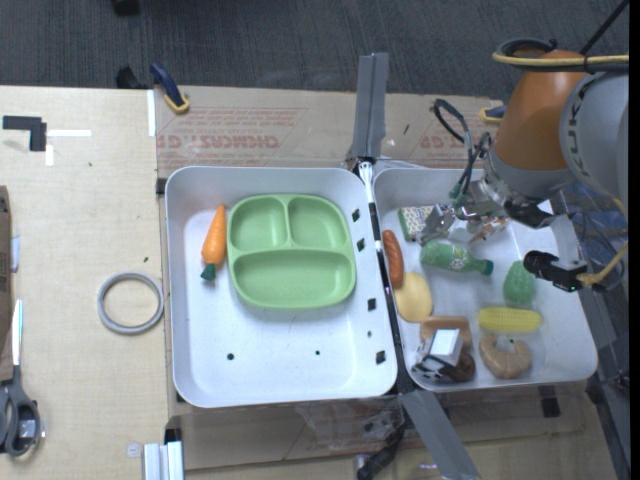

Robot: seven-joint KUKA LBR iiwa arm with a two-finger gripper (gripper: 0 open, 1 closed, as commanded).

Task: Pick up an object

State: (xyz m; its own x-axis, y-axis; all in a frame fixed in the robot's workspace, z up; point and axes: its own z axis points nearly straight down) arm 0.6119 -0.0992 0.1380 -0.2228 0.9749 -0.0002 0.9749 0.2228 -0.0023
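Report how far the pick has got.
Done: the gripper is down inside the right bin, over the back of the toy pile near the green bottle. In hand: nothing visible between the jaws, so no grasp confirmed. Left: close on an item and lift it. The corn, hot dog and carrot lie untouched.

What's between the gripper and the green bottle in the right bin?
Nothing visible. The gripper hangs at the back of the right bin, just above the green bottle lying on its side. The hot dog and potato lie off to the side.
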